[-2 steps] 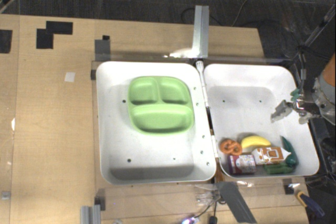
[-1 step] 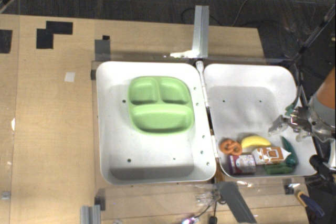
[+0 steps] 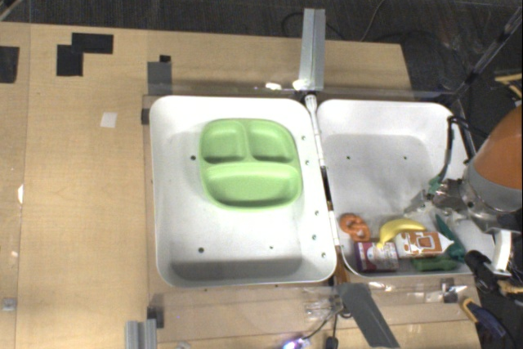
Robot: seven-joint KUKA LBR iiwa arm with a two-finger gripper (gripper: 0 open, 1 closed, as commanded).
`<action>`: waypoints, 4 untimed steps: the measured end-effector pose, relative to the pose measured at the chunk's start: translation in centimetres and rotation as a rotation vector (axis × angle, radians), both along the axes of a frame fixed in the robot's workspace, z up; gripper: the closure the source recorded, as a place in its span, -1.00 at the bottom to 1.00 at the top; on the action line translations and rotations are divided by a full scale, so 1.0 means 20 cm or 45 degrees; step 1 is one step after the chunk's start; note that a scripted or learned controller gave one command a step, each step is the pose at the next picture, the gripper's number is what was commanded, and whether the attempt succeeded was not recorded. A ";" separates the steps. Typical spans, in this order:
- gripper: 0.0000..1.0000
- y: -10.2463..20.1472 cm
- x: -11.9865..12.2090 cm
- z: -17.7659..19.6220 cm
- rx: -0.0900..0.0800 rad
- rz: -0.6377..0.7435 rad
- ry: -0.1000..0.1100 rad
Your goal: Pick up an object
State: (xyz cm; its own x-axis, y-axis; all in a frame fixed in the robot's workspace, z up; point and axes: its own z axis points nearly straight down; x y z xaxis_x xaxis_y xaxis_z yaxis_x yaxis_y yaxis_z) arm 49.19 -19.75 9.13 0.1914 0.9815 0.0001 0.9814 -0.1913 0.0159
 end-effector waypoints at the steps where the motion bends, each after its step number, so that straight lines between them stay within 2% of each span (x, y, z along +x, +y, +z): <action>1: -1.00 0.15 -0.02 0.34 0.003 -0.053 0.014; 2: -1.00 0.15 0.03 0.68 0.004 -0.184 0.014; 3: -1.00 0.07 -0.02 0.26 0.001 0.253 0.017; 4: -1.00 0.35 0.00 0.00 -0.008 0.346 -0.001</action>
